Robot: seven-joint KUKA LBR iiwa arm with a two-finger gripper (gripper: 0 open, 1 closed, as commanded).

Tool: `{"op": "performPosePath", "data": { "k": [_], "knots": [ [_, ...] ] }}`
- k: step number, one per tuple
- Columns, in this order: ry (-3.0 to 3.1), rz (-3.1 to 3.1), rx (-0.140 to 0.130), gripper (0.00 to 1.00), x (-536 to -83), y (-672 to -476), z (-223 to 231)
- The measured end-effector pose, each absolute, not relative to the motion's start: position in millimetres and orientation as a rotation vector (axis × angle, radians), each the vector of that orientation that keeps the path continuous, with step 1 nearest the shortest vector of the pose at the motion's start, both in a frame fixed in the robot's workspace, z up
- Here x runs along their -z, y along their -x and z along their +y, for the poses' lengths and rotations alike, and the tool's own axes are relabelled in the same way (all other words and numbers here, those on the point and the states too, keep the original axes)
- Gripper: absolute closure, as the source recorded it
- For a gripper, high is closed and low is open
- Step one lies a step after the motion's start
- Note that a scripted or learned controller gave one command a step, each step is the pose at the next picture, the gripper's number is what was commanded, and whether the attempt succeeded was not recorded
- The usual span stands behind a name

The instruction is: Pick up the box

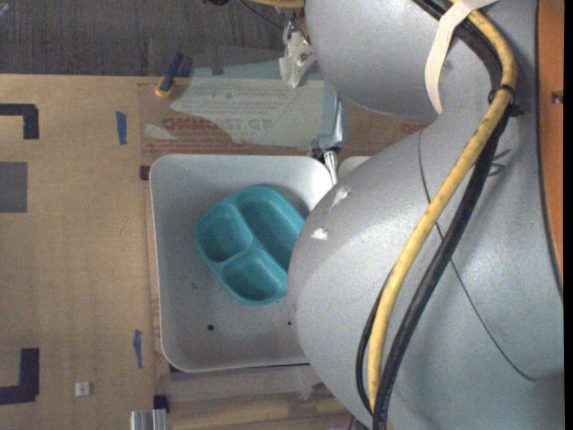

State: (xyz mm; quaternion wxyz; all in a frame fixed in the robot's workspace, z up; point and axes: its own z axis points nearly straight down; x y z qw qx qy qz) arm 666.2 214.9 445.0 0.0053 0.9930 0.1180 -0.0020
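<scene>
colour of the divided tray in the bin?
Teal divided plastic tray, in the shallow white bin; camera view.

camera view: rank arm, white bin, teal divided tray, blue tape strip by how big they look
1. arm, though nearness to the camera inflates it
2. white bin
3. teal divided tray
4. blue tape strip

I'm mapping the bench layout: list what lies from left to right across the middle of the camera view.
Bare cardboard bench top → left wall of the white bin → teal divided tray lying in that bin → grey body of the arm, which covers the bin's right part, with a yellow cable running along it.
</scene>
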Motion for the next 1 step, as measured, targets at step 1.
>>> {"op": "performPosePath", "data": {
  "k": [1],
  "knots": [
    [-3.105,0.369,0.01,1.0,-451.3,-668.4,214.9]
  ]
}}
